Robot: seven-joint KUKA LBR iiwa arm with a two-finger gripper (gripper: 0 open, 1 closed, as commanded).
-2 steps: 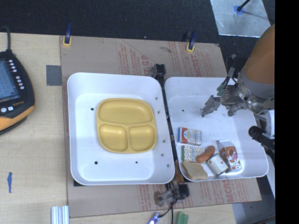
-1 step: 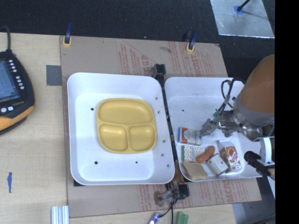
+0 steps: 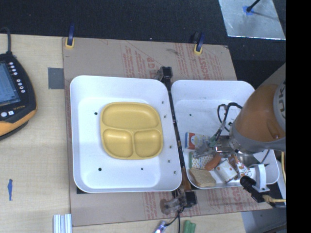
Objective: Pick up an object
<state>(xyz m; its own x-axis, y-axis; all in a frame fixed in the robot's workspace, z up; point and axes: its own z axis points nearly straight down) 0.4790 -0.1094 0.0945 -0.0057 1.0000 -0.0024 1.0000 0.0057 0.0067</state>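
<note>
Nearest the cam, at the surface's (image 3: pixel 39 178) front edge: a small alu profile piece (image 3: pixel 62 222) at bottom left, a blue mark (image 3: pixel 10 188) on the wood further left, and some cabling w/ a green bit (image 3: pixel 188 225) below the gap betw. the bins. Next up, right bin (image 3: pixel 209 89): a clutter sits in its near half, incl. a slice of toy bread (image 3: pixel 202 177) at the front left corner, a reddish sausage-like piece (image 3: pixel 212 163) just beside it, a small white packet (image 3: pixel 226 171) to the right, and a printed card or pouch (image 3: pixel 195 141) a bit further back. The arm (image 3: pixel 260 118), grey w/ orange band, comes in from the right and hangs over that pile; the pincer (image 3: pixel 221 147) is down among the items, but can't tell how far its fingers are spread or whether anything is betw. them, too cluttered. Black cable loop (image 3: pixel 227 111) runs off the wrist. Left bin (image 3: pixel 121 132): holds a yellow 3-compartment plate (image 3: pixel 131 130), roughly centred, upright. Both bins rest on a brown cardboard sheet (image 3: pixel 146 57), held by two clamps (image 3: pixel 70 41) at the far edge. Far left: teach pendant (image 3: pixel 13 98), orange-rimmed, lying on the surface. Beyond the surface: dark floor (image 3: pixel 121 8) w/ a pale sheet (image 3: pixel 250 11) at top right.
</note>
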